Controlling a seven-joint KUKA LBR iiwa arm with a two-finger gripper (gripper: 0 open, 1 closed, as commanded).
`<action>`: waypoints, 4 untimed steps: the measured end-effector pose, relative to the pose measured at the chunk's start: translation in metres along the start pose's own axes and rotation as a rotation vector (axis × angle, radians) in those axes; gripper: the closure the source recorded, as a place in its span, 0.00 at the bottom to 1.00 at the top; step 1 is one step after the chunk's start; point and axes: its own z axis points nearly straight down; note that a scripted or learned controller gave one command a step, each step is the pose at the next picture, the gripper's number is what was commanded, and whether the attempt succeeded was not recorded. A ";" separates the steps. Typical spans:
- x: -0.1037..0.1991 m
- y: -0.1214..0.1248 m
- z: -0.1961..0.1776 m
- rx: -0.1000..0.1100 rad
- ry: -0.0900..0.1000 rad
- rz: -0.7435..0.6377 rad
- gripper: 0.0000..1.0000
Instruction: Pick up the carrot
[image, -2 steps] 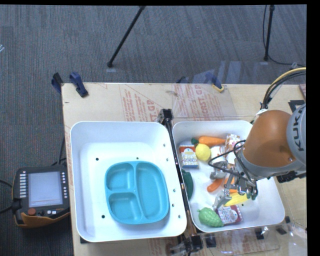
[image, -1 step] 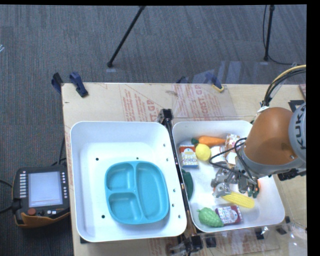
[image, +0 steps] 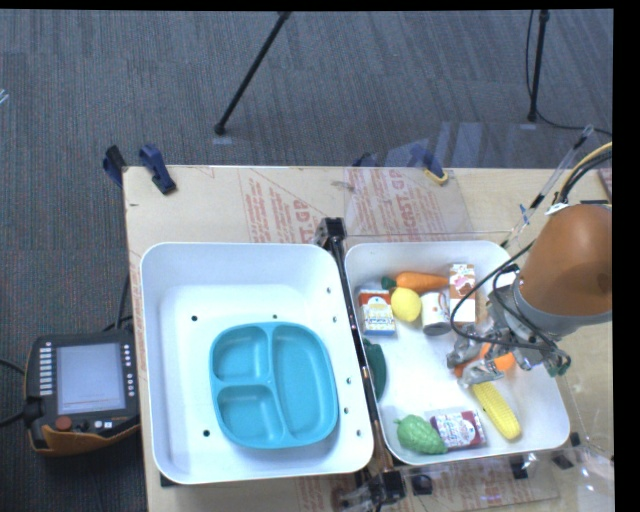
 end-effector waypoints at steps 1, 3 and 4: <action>0.002 -0.025 -0.069 0.004 -0.007 -0.087 1.00; 0.017 0.003 -0.148 0.001 -0.002 -0.185 1.00; 0.059 -0.008 0.002 -0.005 0.001 -0.464 1.00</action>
